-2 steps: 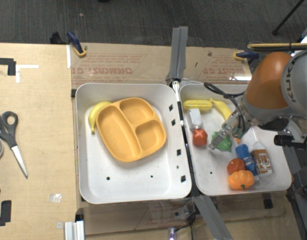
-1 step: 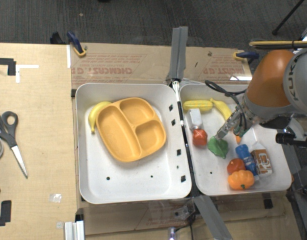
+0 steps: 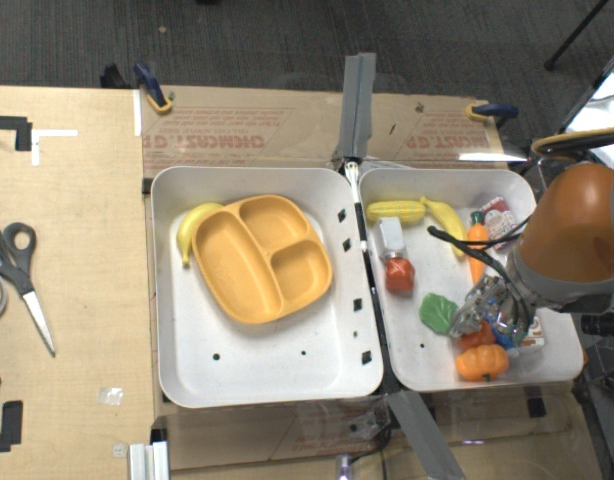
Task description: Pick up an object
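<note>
A: What lies on the left side of the bench?

B: A pair of grey-handled metal scissors (image 3: 22, 278) lies on the tan wooden bench top (image 3: 67, 198). To the right of it is the left shallow white bin (image 3: 187, 368). It holds an orange plastic divided plate (image 3: 260, 258) with three compartments, and a yellow plastic banana (image 3: 192, 228) curves against the plate's left edge.

A: And the right shallow white bin (image 3: 417, 363)?

B: Near its far wall lies a yellow toy corn cob (image 3: 395, 209), long axis left to right, and beside it a second yellow banana-like piece (image 3: 447, 220) that slants down to the right. Below the cob are a small grey-white block (image 3: 391, 234) and a red round toy tomato (image 3: 399, 274). Further right, a green leaf-shaped toy (image 3: 439, 313) lies just beside the gripper. An orange toy carrot (image 3: 476, 248) stands almost along the near-far direction. A small orange pumpkin-like toy (image 3: 482, 363) sits near the front wall.

A: How is the gripper (image 3: 490, 313)?

B: It is low in the bin's right part, among the toys, under the grey and orange arm (image 3: 577, 228). I cannot tell how wide it is spread, or whether it pinches anything.
</note>
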Motion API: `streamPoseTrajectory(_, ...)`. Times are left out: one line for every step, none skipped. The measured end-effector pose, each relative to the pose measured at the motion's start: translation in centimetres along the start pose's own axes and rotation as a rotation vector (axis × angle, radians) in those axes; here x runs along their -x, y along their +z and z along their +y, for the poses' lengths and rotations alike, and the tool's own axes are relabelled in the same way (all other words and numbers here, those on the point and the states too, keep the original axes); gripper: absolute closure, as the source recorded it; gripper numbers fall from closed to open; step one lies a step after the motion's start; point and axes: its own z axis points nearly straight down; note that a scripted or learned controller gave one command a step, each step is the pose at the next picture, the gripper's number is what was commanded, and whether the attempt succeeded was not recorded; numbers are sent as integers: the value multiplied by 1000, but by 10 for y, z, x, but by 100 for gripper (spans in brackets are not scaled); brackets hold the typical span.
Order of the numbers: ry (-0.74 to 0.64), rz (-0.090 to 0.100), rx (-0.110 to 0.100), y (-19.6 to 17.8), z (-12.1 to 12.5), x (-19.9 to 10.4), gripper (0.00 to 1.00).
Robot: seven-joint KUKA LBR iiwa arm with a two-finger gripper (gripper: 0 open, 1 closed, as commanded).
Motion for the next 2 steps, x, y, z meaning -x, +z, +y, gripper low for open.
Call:
streamPoseTrajectory(-1,1,1,0,1,0,0)
streamPoseTrajectory(244,1,0,0,3,61,0)
